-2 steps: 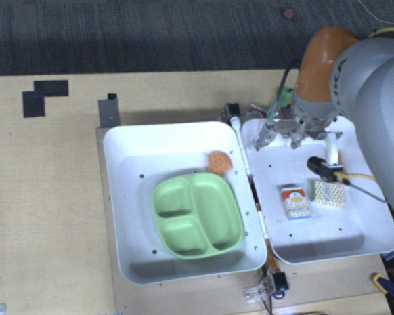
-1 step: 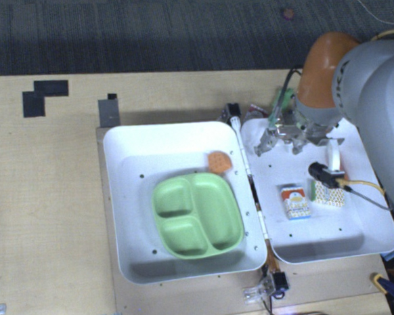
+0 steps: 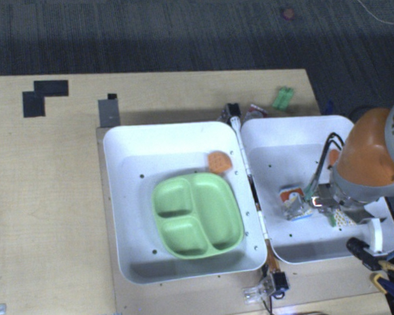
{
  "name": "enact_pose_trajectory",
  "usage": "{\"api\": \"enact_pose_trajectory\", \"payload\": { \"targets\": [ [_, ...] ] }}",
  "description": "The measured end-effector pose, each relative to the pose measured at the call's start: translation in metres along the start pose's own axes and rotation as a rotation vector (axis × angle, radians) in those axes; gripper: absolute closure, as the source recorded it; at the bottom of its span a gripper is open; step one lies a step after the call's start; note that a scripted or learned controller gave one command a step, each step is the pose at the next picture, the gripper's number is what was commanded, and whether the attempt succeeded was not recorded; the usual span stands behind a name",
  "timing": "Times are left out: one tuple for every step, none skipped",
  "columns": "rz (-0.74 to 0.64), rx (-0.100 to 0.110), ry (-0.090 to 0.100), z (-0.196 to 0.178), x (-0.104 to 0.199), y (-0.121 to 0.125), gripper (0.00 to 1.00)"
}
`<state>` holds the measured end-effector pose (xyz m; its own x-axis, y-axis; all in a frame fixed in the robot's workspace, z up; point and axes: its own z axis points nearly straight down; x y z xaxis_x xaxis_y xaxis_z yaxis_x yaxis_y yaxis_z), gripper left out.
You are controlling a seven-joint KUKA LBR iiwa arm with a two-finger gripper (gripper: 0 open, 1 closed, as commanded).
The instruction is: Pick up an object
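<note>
A small packet with red and white print [image 3: 292, 197] lies on the floor of the right bin [image 3: 284, 146], near its middle. My gripper [image 3: 300, 208] sits low in that bin, right at the packet's lower right edge and touching or nearly touching it. The grey arm with its orange band [image 3: 366, 153] covers the bin's right side. A small green piece [image 3: 332, 219] shows beside the wrist. In the left bin [image 3: 128, 193] a green divided plate [image 3: 198, 214] lies flat, and an orange round object [image 3: 218, 162] rests just behind it near the bin's right wall.
A green object [image 3: 283, 99] lies on the bench behind the right bin. Cables and clips [image 3: 272, 287] sit at the front between the bins. A grey bracket [image 3: 109, 111] stands at the left bin's back corner.
</note>
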<state>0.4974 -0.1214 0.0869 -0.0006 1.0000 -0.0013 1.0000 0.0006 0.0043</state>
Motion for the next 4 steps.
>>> {"api": "enact_pose_trajectory", "payload": {
  "targets": [
    [-0.003,-0.005,0.000,0.000,0.030,0.032,0.00],
    [-0.002,-0.003,0.001,0.000,0.032,0.055,0.00],
    [-0.005,-0.009,0.000,-0.011,0.033,0.057,1.00],
    [-0.004,0.000,0.002,-0.098,0.057,-0.001,1.00]
  ]
}}
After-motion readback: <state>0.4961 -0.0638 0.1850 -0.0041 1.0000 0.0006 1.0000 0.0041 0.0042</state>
